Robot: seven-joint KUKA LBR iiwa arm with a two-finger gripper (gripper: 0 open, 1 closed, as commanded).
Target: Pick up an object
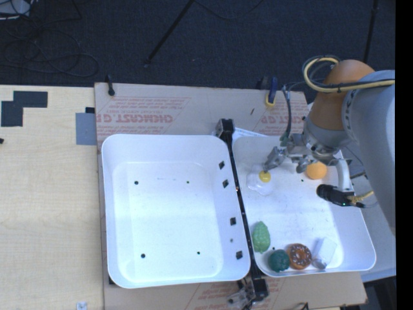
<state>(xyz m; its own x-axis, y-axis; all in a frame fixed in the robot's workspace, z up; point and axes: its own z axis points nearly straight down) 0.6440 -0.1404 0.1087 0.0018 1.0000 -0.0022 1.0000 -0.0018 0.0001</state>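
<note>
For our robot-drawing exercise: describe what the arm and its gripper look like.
The arm is bulky and light grey, with a rounded orange band above the wrist. A yellow cable loops over the band. The gripper is a small grey metal two-finger unit.

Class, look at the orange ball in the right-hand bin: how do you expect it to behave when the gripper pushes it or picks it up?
The orange ball looks round and smooth, so a push would probably send it rolling across the right bin. Its curved surface may slip from a two-finger pinch unless gripped centrally. It looks small, so probably light.
</note>
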